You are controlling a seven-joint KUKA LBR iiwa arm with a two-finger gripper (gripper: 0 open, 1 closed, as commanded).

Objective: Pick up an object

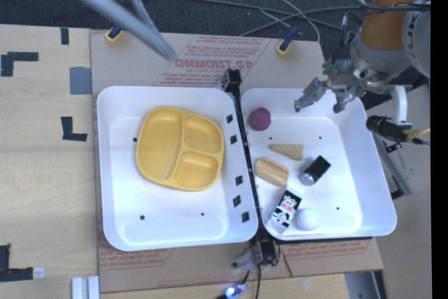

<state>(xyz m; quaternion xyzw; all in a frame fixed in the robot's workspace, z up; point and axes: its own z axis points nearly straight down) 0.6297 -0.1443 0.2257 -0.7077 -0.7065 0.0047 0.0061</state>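
The gripper [324, 98] hangs with its fingers spread and nothing between them over the right bin's [374, 171] far edge. The purple ball [260, 118], left of it, is nearest; it could roll from closing fingers.

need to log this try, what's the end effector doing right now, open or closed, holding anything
end effector: open, fingers spread with nothing between them, over the top edge of the right bin.

Yellow tray [180, 148], purple ball [260, 118]
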